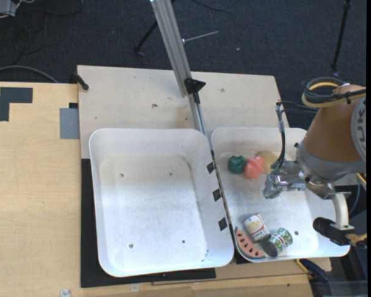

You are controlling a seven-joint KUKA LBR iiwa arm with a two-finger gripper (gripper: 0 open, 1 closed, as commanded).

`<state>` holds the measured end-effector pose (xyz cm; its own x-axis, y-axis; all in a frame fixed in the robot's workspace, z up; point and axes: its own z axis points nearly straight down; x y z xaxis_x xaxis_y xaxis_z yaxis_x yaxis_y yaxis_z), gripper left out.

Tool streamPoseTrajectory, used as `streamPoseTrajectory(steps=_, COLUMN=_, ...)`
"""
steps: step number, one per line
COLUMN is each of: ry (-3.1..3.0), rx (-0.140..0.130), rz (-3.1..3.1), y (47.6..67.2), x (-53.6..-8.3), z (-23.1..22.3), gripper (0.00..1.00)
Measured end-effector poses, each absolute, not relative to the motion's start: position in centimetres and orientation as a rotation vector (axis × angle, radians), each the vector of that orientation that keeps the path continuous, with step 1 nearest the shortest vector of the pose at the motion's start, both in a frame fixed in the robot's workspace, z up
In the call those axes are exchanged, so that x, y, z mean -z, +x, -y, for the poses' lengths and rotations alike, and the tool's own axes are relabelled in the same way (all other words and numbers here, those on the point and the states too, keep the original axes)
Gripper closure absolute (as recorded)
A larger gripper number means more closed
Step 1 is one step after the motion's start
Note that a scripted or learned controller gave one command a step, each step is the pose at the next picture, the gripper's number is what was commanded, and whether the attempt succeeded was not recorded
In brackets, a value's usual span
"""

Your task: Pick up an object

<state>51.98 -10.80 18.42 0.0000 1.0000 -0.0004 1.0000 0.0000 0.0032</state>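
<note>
Camera view: in the right bin [300,166], nearest its front wall, a watermelon-slice toy [248,247], a small can [256,226] and a green can [281,239] lie clustered, the small can's long axis running diagonally. Farther back, the gripper [273,187] hangs wrist-down over the floor; its finger state cannot be told. Beyond it lie a pink object [255,167] and a green object [237,163].

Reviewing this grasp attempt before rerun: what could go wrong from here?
1. The gripper sits right beside the pink object, the green object and a yellowish one, all clustered; closing may nudge them apart instead of grasping one.
2. The small cans and watermelon slice toy crowd the right bin's near wall, leaving poor finger clearance.
</note>
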Motion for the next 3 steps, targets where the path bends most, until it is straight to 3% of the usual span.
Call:
streamPoseTrajectory(steps=2, ry=2.219, rx=-0.003, rz=-2.218, y=51.9, x=-29.0, z=12.2, gripper=1.00)
streamPoseTrajectory(steps=3, ry=2.219, rx=0.001, rz=-2.227, y=53.8, x=-28.0, z=8.0, gripper=1.00)
